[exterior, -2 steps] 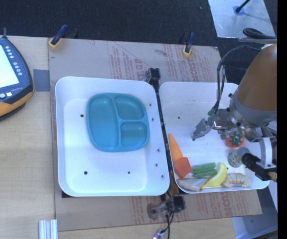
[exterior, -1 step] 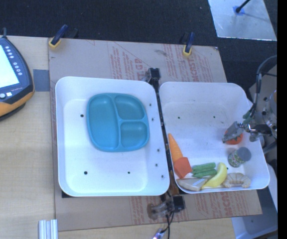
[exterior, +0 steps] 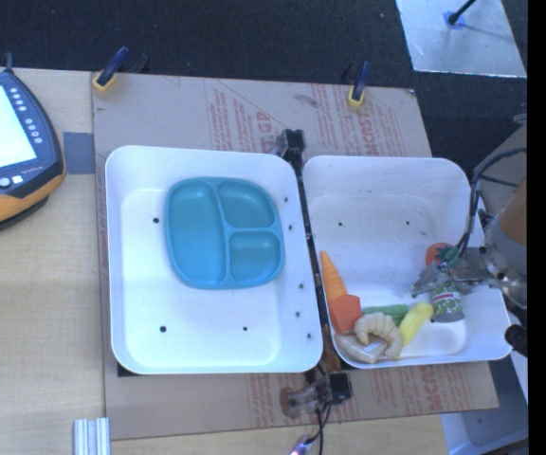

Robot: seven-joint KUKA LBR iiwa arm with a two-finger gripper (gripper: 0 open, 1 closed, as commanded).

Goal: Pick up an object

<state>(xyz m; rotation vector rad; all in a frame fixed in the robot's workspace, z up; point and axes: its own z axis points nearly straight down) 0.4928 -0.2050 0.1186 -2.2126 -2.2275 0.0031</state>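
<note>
Single fixed camera above the bench (exterior: 36, 282), looking down at a slant. Both white bins fit in frame side by side: left bin (exterior: 136, 339) mid-frame, right bin (exterior: 377, 183) toward the right. Dark floor (exterior: 207, 17) runs along the top. Medium distance, arm (exterior: 508, 218) entering from the right.

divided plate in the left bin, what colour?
Light blue; the divided plate shows plainly in the overhead camera view.

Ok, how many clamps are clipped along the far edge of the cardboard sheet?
2: one clamp at the far left corner of the cardboard sheet, the second clamp further right, behind the right bin.
</note>
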